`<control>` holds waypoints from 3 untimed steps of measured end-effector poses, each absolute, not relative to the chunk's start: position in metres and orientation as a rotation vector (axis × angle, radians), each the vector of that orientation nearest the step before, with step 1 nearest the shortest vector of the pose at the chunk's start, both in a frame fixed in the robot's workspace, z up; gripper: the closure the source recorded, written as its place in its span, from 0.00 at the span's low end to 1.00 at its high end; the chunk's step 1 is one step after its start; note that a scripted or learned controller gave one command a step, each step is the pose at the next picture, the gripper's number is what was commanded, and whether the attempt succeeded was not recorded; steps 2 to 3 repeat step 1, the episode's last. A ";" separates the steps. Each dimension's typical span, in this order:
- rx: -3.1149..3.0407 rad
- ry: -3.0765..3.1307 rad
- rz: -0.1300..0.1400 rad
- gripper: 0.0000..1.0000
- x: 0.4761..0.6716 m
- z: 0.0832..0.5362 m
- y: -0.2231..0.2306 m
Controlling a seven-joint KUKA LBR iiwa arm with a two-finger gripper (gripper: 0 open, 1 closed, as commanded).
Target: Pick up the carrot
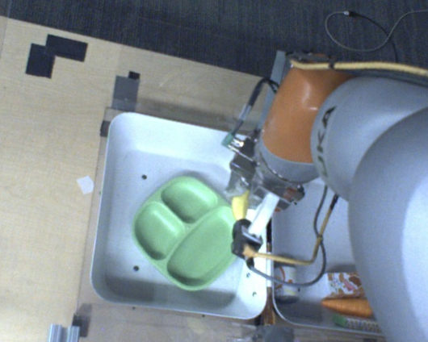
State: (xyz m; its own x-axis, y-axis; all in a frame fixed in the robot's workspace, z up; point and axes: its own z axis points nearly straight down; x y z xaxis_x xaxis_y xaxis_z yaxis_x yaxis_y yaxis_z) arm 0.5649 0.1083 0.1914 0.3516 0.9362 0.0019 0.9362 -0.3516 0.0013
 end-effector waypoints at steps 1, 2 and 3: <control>2.650 1.680 0.015 1.00 0.635 0.097 0.159; 2.650 1.680 0.015 1.00 0.635 0.097 0.159; 2.650 1.680 0.015 1.00 0.635 0.097 0.159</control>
